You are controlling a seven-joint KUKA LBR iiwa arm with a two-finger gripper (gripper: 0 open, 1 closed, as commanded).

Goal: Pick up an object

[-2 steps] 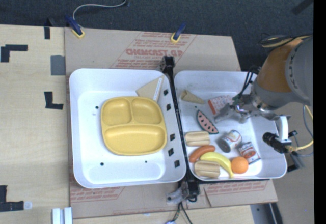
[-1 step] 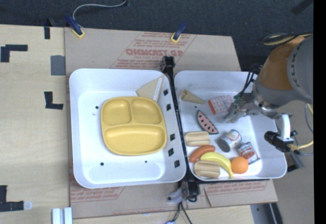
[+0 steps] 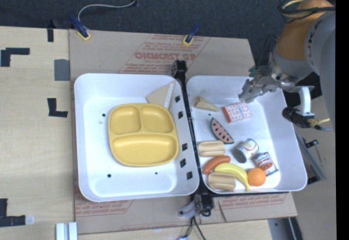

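End effector (image 3: 246, 93) hangs over the far part of the right bin (image 3: 292, 149), its tip just above and beside the red-and-white carton (image 3: 238, 112). The finger spacing cannot be determined at this angle and resolution, and nothing is visibly held. Judged from its position, the carton is the likeliest pick target, since it lies flat and apart from its neighbours, leaving room on both sides.

All further positions are given relative to the carton. A cheese wedge (image 3: 206, 105) lies just beside it toward the centre divider (image 3: 186, 130). A watermelon slice (image 3: 221, 130) lies nearer the camera, toward the divider. Beyond that, a hot dog bun (image 3: 211, 148), a sausage (image 3: 216, 163), a banana (image 3: 233, 172), a bread roll (image 3: 221, 181) and an orange (image 3: 256, 177) are packed touching one another at the near end, which would make a clean two-finger grasp harder there. Two small cans (image 3: 246, 149) (image 3: 265, 162) lie on their sides between that cluster and the carton.

Across the divider, the left bin (image 3: 90, 141) holds a yellow compartment tray (image 3: 144, 134), with a pale triangular piece (image 3: 162, 94) at the tray's far corner. Both bins rest on a cardboard sheet (image 3: 158, 53) clamped to the counter (image 3: 32, 135), presumably to keep them from shifting.
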